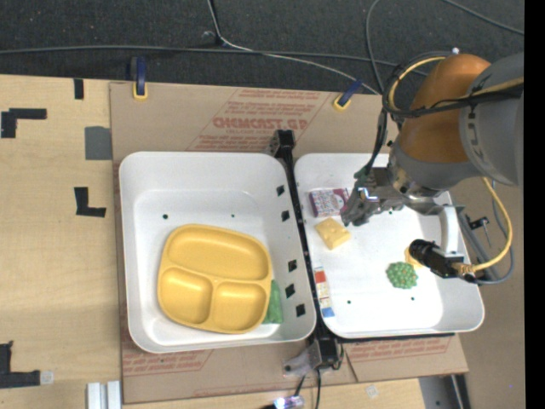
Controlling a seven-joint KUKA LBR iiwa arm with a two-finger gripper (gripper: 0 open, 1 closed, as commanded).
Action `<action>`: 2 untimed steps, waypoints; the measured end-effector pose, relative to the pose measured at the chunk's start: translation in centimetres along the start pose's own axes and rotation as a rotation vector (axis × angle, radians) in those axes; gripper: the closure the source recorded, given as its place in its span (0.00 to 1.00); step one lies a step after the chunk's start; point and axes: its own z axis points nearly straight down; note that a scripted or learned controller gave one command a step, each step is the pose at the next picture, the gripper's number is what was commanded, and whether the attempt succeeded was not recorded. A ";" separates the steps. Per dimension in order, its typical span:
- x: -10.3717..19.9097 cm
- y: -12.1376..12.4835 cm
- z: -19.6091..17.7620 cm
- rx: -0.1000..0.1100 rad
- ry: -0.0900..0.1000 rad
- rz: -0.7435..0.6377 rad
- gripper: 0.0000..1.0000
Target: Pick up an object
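- Single arm (477, 118) entering from the right edge of camera view, upper half of frame.
- Grey casing at far right; broad orange band (438, 113) just left of it, rounded, facing the camera.
- Below the band, grey wrist section (417, 186) angled down and to the left.
- Gripper (356, 209) at the leftmost end of the arm, pointing down-left, dark metal parts bunched at the tip.
- Finger spacing not resolvable from this overhead angle.
- Yellow cable (494, 254) looping from the band region down the right side; black cables arching above the wrist.
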 end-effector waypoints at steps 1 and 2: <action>5.7 -1.2 0.7 0.001 0.000 -0.002 1.00; 10.5 -1.5 0.1 -0.001 0.000 -0.002 1.00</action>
